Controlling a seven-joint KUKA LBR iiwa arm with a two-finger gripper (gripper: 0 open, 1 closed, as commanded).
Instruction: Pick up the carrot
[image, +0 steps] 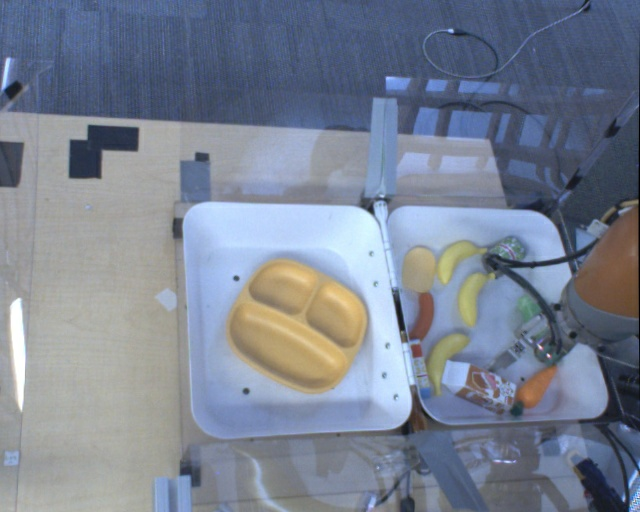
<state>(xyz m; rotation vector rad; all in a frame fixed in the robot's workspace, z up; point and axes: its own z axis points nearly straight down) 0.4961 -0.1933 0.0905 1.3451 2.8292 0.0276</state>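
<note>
The carrot (537, 386) is orange with a small green tip and lies slanted near the front right corner of the right bin (575, 405). My gripper (530, 345) hangs just above and slightly left of it, at the end of the grey arm with the orange band (612, 270), which comes in from the right. A dark cable loops from the wrist across the bin. Nothing is visibly held.
The right bin also holds three yellow bananas (458, 258) (470, 297) (445, 352), a pale yellow disc (419, 268), a red sausage (423, 316), green pieces (527, 307) and a printed packet (480, 387) touching the carrot's tip. A yellow divided plate (298, 323) sits in the left bin (205, 300).
</note>
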